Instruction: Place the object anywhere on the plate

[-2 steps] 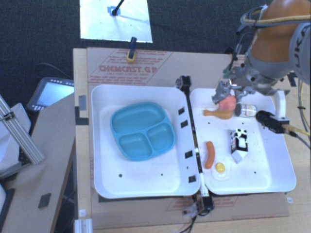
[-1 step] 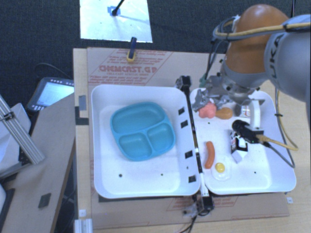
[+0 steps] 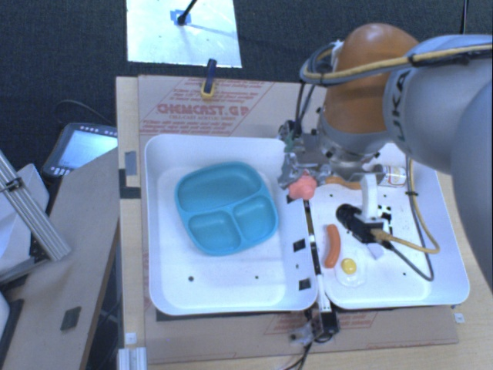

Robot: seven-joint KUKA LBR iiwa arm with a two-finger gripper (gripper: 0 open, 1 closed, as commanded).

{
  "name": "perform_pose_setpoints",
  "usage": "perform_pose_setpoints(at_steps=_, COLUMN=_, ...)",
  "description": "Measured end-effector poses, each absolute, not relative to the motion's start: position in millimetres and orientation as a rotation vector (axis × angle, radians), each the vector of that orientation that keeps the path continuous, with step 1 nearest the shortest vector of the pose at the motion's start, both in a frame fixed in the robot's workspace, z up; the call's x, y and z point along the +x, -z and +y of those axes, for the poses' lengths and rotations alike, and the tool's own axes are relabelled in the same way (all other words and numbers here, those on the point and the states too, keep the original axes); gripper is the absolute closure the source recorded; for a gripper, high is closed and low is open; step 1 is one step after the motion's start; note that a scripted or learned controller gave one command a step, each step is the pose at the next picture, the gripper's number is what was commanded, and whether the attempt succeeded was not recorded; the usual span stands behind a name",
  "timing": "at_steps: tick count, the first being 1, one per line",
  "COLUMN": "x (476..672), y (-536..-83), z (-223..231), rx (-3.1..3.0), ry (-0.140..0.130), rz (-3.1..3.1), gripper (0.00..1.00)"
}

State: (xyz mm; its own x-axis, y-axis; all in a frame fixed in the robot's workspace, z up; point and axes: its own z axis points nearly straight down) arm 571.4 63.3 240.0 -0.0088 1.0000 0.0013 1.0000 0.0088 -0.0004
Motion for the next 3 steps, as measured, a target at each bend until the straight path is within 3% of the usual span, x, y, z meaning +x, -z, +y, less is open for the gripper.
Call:
perform_pose_setpoints(at_steps=2, x=543.4, y=-233.9, z=151.4, rx=-2.211, ry=0.003, rz=-2.231, gripper=1.00)
perform_pose_setpoints(at_steps=3, x=544.0, y=-233.9, z=148.8, rx=-2.218, ry=0.002, rz=-2.226, gripper=0.00)
